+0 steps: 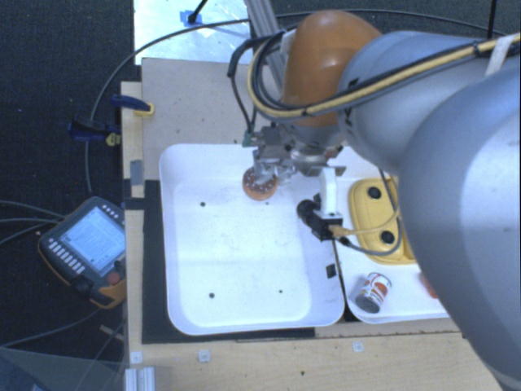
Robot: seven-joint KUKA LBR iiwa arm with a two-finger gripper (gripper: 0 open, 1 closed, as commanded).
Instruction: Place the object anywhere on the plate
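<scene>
**Arm over the left bin, small round object at its gripper**

The grey arm with the orange band [326, 55] reaches over the shallow white left bin [236, 300], covering much of the shallow white right bin [391, 312] beside it. A yellow plastic plate [370, 210] lies in that right bin, just beyond the left bin's right wall, with a small red-and-white can [373, 290] near it. The gripper [264, 173] hangs at the left bin's far end, directly above a small round brown-and-white object [260, 186]; how far the jaws are open, and whether they grasp it, cannot be told.
</scene>
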